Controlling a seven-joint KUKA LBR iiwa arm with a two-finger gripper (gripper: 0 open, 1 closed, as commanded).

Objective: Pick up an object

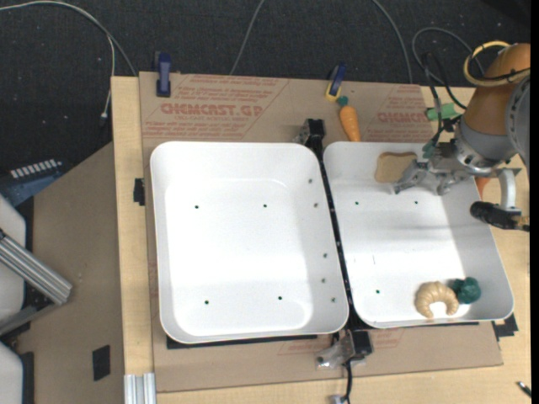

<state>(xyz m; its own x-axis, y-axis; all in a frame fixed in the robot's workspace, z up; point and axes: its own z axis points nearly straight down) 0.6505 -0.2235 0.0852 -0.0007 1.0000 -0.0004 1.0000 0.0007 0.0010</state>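
Going left to right across the right bin (404, 251), a flat tan piece (391, 167), probably light and thin so best pinched at its edge, lies beside my claw (426, 181), whose fingers stand apart, holding nothing.

Arm (505, 99) cut off by the frame's edge at three o'clock, upper links out of sight. Tan flat piece (392, 167) in the right bin (404, 251) partly covered at its three o'clock side by the gripper (425, 182). Dark green object (467, 289) partly tucked behind the croissant-like piece (437, 299), too small to identify. Printing on the cardboard (210, 108) too blurred to read.
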